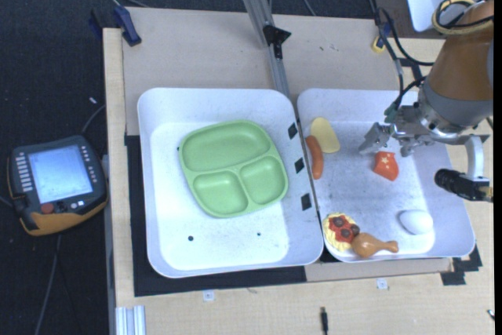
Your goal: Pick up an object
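— So, where is the gripper (390, 139) sitting?

— Over the right-hand shallow white bin (459, 227), near its upper middle. The grey arm with its orange band (463, 59) comes in from the right and hangs above that bin.

— And the fingers?

— They stand apart, splayed to either side, with nothing between them. A small orange-red toy piece (385, 165) lies on the bin floor just below the fingertips, very close, though I cannot tell whether they touch it.

— What else lies in that bin?

— A pale yellow rounded toy piece (325, 135) at the upper left, with an orange sausage-shaped toy (315, 156) just beside it along the left wall. At the near edge there is a toy pizza slice with dark red toppings (340, 230) and a tan drumstick-shaped toy (373, 246) touching it. A white egg-shaped toy (415, 222) sits to the right of those, well apart from the gripper.

— And the other bin?

— The left-hand white bin (169, 247) holds a light green plastic plate with three compartments (233, 168), lying flat and slightly turned. Both bins rest side by side on the pale wooden table (204, 43). Off the table to the left, a grey handheld control pendant with a lit screen (56, 180) lies on the dark floor.
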Available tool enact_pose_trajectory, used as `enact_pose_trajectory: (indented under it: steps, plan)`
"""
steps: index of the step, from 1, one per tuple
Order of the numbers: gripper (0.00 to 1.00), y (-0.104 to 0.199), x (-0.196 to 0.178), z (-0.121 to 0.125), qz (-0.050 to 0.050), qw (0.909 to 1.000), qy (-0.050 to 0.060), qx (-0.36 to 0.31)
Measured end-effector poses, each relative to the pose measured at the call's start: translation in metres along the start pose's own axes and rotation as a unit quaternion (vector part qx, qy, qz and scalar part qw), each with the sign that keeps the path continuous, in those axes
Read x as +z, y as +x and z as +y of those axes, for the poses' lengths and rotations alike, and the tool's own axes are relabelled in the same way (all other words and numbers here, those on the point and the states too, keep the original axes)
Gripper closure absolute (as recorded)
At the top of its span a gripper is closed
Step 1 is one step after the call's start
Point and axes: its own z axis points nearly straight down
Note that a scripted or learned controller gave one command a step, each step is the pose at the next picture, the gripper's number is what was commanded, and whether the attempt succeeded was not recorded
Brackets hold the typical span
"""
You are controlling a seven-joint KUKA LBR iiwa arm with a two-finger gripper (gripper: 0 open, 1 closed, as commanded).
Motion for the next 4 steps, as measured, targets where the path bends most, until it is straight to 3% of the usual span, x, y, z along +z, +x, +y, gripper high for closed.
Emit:
enact_pose_trajectory:
  steps: [1,2,4]
  plan:
    - [0.00,-0.003,0.058,0.007,0.000,1.0000,0.001,0.000]
    - [1.00,-0.003,0.043,0.009,0.000,1.0000,-0.003,0.000]
    - [1.00,0.003,-0.077,0.006,-0.002,1.0000,-0.007,-0.001]
